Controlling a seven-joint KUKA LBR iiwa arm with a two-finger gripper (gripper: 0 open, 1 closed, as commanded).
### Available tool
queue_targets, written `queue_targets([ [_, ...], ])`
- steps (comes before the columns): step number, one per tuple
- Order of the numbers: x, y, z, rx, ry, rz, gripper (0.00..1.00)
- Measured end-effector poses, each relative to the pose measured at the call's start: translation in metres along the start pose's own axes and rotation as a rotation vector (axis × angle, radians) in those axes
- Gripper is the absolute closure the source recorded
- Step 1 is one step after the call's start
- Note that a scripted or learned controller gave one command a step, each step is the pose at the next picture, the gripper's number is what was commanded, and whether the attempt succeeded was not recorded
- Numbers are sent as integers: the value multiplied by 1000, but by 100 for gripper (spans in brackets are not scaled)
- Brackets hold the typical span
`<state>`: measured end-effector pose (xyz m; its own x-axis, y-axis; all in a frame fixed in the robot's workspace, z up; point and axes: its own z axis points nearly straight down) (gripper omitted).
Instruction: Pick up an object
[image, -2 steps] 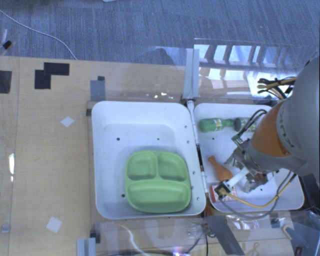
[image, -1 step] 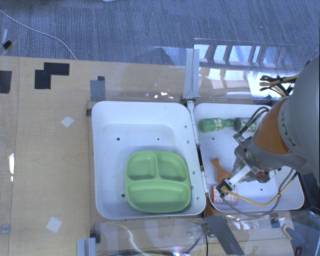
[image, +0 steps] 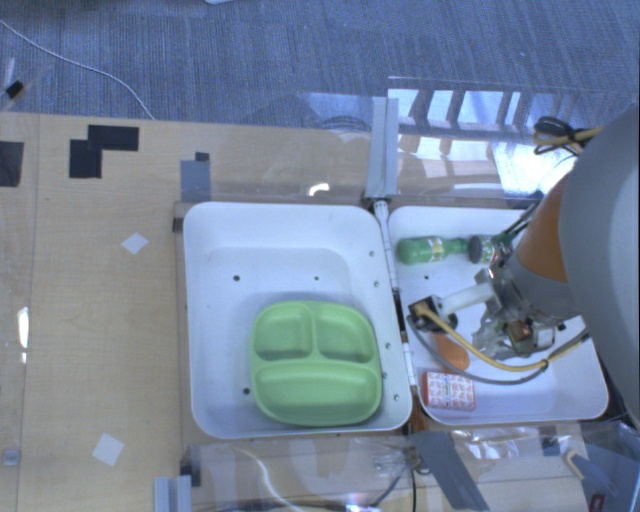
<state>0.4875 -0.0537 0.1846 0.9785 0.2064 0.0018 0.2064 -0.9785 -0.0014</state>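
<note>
Wood-tone tabotop is wrong word — tabletop (image: 90, 330) carries two white bins side by side, blue carpet beyond its far edge; left bin (image: 215, 240) holds a green divided plate (image: 316, 362) toward its near edge, right bin (image: 575, 395) holds the clutter. Tool (image: 497, 328) sits low over the middle of the right bin, wrist and yellow cable (image: 510, 365) crowding it, cannot tell how its tips stand or whether anything is between them. Closest candidate looks like the orange oval piece (image: 453, 353), just beside the tool toward the bin's left wall, long axis slanting from that wall toward the near edge. Red-white packet (image: 449, 390) lies at the near left corner, further off. Green bottle (image: 435, 249) lies on its side along the far wall, long axis parallel to that wall. Judgement: a short shift toward the left wall would put the tool over the orange piece
</note>
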Motion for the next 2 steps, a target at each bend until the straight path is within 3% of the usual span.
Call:
queue_targets([
  [1, -5, 39, -107, -2, 1, -189, 100],
  [2, -8, 36, 92, 1, -1, -2, 100],
])
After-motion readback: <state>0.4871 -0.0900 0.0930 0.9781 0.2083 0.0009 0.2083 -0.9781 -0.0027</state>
